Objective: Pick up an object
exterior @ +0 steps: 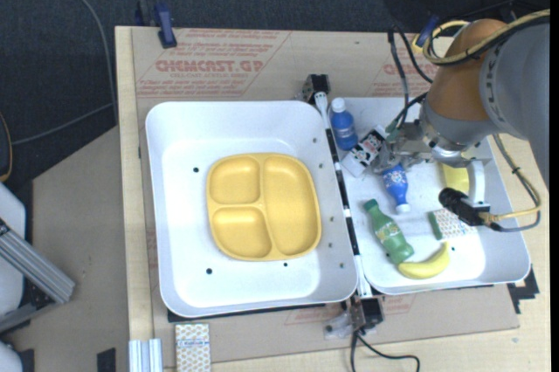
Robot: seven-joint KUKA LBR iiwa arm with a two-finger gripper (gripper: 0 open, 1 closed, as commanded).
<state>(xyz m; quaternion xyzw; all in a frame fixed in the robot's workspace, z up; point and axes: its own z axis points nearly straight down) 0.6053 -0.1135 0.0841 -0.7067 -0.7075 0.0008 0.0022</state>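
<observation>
The right bin [502, 252] holds several objects. A blue bottle [343, 124] lies at its far left corner, with a small crumpled packet [368, 148] just beside it. A blue-and-white tube [398, 187] lies in the middle. A green bottle [388, 232] and a banana [426, 264] rest near the front. A yellow object [454, 178] is partly covered by the arm. My gripper [400, 148] hangs low over the bin's far half, between the packet and the tube, and just above the tube's far end.
The left bin [175, 134] carries a yellow divided plate [262, 206]. A small patterned packet [449, 224] lies right of the green bottle. The grey arm [489, 73] and its cables cover the right bin's far right part.
</observation>
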